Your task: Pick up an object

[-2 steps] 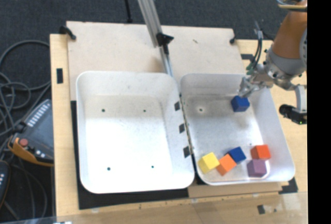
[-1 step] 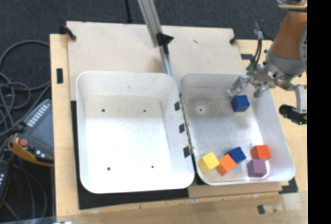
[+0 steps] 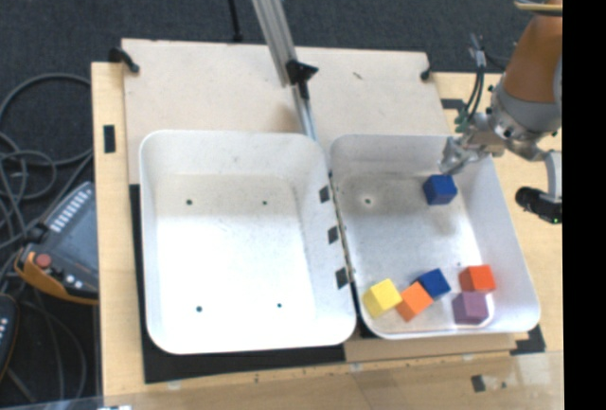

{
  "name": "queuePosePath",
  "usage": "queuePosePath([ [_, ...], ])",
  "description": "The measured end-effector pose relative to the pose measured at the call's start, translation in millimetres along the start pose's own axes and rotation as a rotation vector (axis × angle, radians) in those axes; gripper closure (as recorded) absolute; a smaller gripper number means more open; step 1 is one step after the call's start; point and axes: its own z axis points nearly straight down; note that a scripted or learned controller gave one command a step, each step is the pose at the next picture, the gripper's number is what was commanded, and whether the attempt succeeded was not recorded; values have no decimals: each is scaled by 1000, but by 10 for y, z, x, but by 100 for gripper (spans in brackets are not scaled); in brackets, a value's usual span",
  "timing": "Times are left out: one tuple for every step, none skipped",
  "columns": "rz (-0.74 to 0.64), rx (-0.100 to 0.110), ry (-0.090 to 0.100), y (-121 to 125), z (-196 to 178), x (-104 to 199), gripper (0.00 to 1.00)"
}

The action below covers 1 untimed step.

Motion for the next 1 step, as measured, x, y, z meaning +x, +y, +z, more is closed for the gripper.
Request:
queuePosePath([
  [0,1,0,-2,7,0,0],
])
